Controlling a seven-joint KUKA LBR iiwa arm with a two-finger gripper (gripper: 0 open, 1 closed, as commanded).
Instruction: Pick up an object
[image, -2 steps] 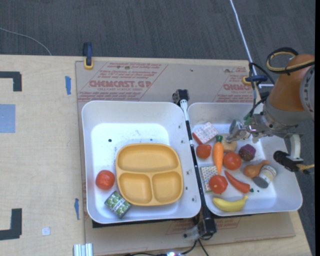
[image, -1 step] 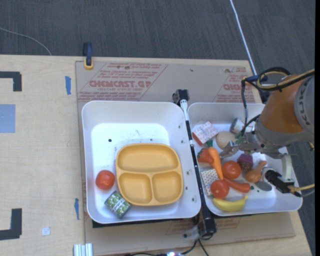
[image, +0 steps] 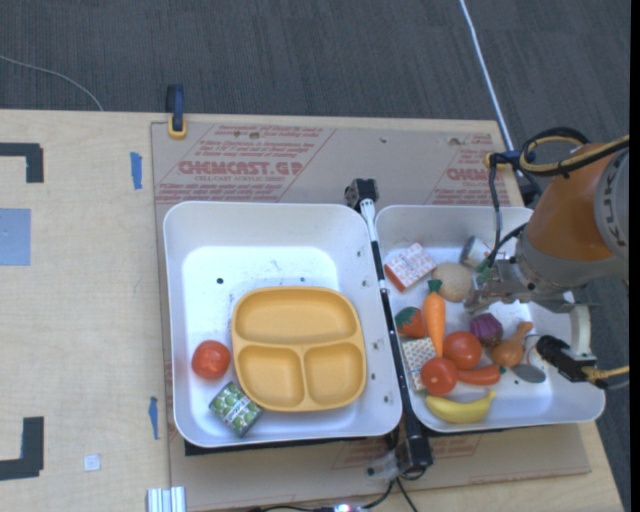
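Note:
The right bin (image: 575, 405) holds several toy foods: an orange carrot (image: 434, 317), two red tomatoes (image: 462, 348), a yellow banana (image: 460, 407), a purple onion (image: 486, 327), a beige potato (image: 452, 281) and a red-and-white box (image: 409, 266). My gripper (image: 487, 289) hangs low over the middle of this bin, just right of the potato and above the purple onion. The arm's grey and orange body hides the bin's back right part.
The left bin (image: 190, 250) holds a yellow divided tray (image: 297, 347), a red tomato (image: 210, 359) and a green printed can (image: 233, 408). A black clamp (image: 361, 191) sits between the bins at the back. Cables run along the right bin's far and right sides.

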